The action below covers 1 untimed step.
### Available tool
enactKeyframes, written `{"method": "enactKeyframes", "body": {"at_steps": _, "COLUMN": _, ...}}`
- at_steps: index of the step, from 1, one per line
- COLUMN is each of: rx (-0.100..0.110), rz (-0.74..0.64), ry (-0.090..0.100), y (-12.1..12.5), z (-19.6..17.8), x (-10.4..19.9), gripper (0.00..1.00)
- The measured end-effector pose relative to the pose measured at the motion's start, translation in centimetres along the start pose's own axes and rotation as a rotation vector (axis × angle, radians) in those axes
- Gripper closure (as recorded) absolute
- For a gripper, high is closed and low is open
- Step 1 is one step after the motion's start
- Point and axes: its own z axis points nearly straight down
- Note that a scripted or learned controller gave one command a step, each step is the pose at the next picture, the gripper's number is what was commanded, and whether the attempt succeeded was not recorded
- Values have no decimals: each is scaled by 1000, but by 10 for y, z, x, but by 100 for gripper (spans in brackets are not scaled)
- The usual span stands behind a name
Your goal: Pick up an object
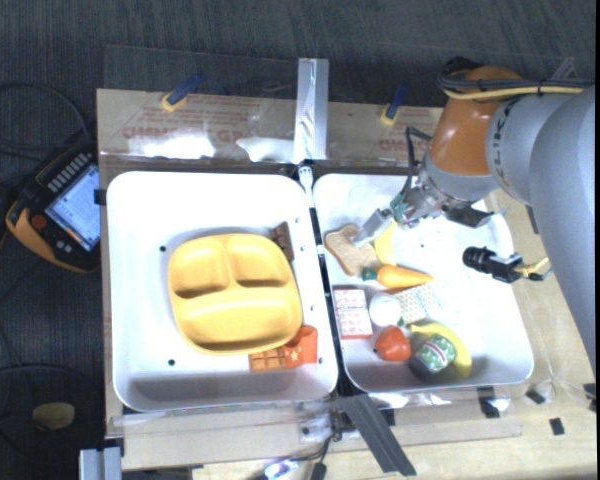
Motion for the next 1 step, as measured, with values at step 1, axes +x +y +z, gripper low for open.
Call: {"method": "enactKeyframes", "body": {"at_steps": 1, "rx": -5, "rz": 0, "ry": 3, "y": 2, "z": -11, "x": 1, "gripper": 100}}
